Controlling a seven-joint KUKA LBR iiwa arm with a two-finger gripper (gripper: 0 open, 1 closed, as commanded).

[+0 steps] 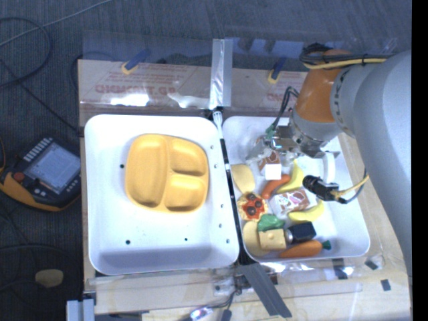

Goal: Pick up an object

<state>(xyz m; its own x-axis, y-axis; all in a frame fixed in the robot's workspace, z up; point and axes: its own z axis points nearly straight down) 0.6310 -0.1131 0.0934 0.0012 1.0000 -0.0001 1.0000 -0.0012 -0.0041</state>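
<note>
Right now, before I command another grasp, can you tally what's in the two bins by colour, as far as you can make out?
Yellow: 4, namely the yellow sectioned plastic tray in the left bin, a pale yellow wedge, a yellow banana, a yellow block
Orange: 2, an orange carrot and an orange stick
Green: 1, green piece
Black: 1, black block
Total: 8 clear; the rest of the pile is too jumbled.

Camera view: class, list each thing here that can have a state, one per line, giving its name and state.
Yellow tray: lying flat in the left bin, compartments bare.
Left bin: holds one tray.
Right bin: crowded with small toy items.
Carrot: lying flat by the near wall.
Gripper: lowered into the right bin, over the pile.
</note>
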